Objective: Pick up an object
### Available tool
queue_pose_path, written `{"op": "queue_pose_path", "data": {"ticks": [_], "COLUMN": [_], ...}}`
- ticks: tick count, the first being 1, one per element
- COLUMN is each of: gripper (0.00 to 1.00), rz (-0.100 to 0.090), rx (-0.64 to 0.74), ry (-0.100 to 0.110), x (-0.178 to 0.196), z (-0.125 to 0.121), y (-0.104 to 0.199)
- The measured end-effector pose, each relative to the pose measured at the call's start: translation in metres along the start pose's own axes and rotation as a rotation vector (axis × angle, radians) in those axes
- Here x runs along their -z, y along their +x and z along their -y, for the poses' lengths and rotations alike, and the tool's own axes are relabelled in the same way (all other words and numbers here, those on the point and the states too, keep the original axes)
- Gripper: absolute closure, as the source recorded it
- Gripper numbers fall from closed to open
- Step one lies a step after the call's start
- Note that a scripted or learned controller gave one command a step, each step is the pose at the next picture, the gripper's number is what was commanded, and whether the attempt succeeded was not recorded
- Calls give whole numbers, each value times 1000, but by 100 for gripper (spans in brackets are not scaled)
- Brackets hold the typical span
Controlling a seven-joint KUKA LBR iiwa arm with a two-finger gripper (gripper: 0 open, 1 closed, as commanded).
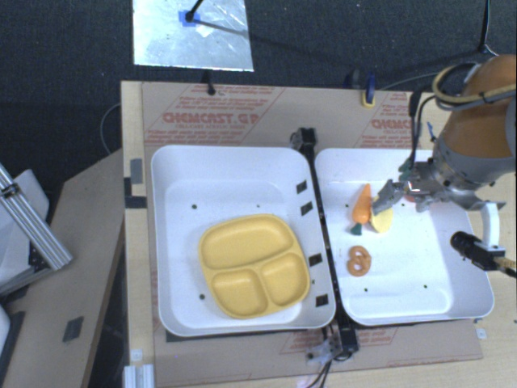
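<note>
Left bin [186,192] holds a yellow divided tray [254,263], three compartments, nothing visible in them. It lies flat toward the front-right of that bin, near the black divider [317,217] that separates the two bins.

Right of the divider, right bin [436,297] holds three small items. Toy carrot [363,204], orange with a green tip, lies just right of the divider, roughly mid-bin. Pale yellow piece [380,221], maybe a lemon or banana slice, touches or nearly touches the carrot on its right side. Pretzel [359,261] sits in front of the carrot, apart from it, flat on the bin floor.

Gripper [391,196] is low, just right of the carrot and above the yellow piece, arm [485,128] coming in from the far side of the right bin. Finger state: cannot tell, too dark and small.

Progress: nothing is visibly lifted; all three items look to rest on the bin floor. Likely at approach or grasp stage on the carrot/yellow piece. Closing, lifting and clearing the bin are left.
</note>
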State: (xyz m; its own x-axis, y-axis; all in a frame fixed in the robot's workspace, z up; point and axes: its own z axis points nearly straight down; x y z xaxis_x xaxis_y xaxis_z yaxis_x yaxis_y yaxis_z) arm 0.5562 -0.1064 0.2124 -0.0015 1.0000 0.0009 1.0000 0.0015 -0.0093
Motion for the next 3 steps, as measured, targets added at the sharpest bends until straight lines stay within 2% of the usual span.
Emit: {"op": "queue_pose_path", "data": {"ticks": [1, 2, 3], "gripper": [0, 0, 0], "rz": [1, 0, 0], "rx": [2, 0, 0], "ry": [-11, -7, -6], "x": [5, -45, -95], "z": [-2, 6, -3], "y": [0, 5, 9]}}
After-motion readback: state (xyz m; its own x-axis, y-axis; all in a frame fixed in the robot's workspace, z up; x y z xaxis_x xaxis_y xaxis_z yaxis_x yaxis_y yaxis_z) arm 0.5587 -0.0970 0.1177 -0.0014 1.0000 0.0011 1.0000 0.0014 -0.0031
